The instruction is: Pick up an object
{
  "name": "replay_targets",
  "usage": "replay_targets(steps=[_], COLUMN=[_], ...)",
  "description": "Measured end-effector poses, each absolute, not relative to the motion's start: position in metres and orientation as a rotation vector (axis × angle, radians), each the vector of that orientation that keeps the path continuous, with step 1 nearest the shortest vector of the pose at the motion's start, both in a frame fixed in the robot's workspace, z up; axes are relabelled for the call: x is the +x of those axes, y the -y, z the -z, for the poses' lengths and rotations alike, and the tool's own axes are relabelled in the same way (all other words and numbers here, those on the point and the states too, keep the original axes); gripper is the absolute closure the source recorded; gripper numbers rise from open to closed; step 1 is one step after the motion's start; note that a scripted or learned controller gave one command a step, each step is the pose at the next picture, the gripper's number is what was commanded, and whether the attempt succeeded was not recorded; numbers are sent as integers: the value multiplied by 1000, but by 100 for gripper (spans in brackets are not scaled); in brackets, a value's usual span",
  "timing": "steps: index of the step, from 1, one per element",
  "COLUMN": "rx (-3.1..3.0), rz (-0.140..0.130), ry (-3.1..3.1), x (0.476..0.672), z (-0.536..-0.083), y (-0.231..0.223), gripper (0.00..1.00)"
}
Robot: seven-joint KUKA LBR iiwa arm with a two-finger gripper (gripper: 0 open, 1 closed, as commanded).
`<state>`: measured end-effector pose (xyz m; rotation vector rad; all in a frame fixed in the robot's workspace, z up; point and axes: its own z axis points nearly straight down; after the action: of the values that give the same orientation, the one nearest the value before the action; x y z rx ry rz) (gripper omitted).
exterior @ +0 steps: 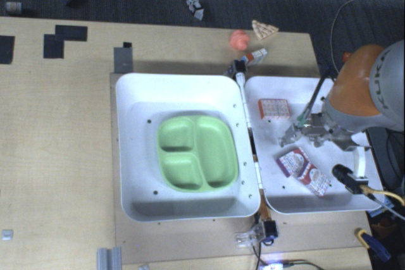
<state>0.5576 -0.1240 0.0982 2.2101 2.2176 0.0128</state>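
Fingers of the gripper point(308, 129) blur together, so their opening is unreadable; at its seven o'clock lies a red packet point(293, 162) in the right bin point(272, 202), long axis two-to-eight o'clock

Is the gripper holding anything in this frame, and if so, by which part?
Cannot be told. The gripper sits low in the right bin, just above the red-and-white packet, with nothing visibly between its fingers.

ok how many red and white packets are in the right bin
3: one packet near the bin's far left, one in the middle, one just right of it. The arm may hide others.
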Motion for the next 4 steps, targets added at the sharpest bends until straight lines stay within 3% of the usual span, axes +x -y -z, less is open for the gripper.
replay_targets(steps=[1, 2, 3, 4], rx=[2215, 2209, 2213, 2214], rz=[-11, -16, -9, -5], ry=[-2216, -2214, -2217, -2223], x=[495, 497, 490, 488], z=[-87, -99, -88, -211], y=[85, 85, 159, 125], gripper=[0, 100, 100, 100])
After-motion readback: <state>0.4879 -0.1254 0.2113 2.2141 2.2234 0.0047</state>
